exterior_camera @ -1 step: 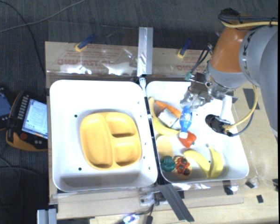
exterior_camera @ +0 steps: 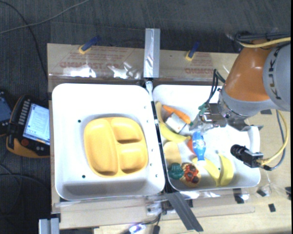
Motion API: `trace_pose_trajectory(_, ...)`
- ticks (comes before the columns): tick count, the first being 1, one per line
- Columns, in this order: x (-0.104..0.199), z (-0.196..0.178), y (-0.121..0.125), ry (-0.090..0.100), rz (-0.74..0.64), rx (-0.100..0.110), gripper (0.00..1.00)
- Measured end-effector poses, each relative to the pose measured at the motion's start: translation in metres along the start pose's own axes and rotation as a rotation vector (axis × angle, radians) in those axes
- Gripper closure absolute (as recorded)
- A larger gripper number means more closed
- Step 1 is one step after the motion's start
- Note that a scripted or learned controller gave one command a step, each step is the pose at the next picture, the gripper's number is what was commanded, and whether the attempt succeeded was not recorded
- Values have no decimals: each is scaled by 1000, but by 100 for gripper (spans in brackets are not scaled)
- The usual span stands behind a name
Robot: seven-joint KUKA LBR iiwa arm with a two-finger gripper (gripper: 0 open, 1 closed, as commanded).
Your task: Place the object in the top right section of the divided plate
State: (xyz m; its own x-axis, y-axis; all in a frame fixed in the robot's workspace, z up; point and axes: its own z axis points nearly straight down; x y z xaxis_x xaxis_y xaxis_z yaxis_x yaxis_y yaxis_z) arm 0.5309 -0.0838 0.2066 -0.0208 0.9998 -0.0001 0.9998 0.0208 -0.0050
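The claw (exterior_camera: 199, 129) hangs over the right bin (exterior_camera: 249, 177); I cannot tell its state. A blue object (exterior_camera: 199, 146) lies just below it, the yellow plate (exterior_camera: 116, 146) far left

The yellow divided plate (exterior_camera: 116, 146) lies in the left bin (exterior_camera: 63, 111). To the plate's right, the other bin (exterior_camera: 244, 179) holds a jumble: a blue object (exterior_camera: 198, 146), an orange piece (exterior_camera: 177, 113), yellow banana shapes (exterior_camera: 221, 170) and a green-and-red cluster (exterior_camera: 183, 171). The gripper (exterior_camera: 201, 126) (partly hidden under the wrist) hangs just above the blue object.
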Motion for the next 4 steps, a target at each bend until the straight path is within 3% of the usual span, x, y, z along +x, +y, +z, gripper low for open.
trace_pose_trajectory(1,1,-6,1,1,1,3,100)
trace_pose_trajectory(2,-29,11,-14,-1,-58,-1,100)
trace_pose_trajectory(3,-3,-30,-47,1,-47,-1,100)
trace_pose_trajectory(4,65,9,-46,0,19,0,100)
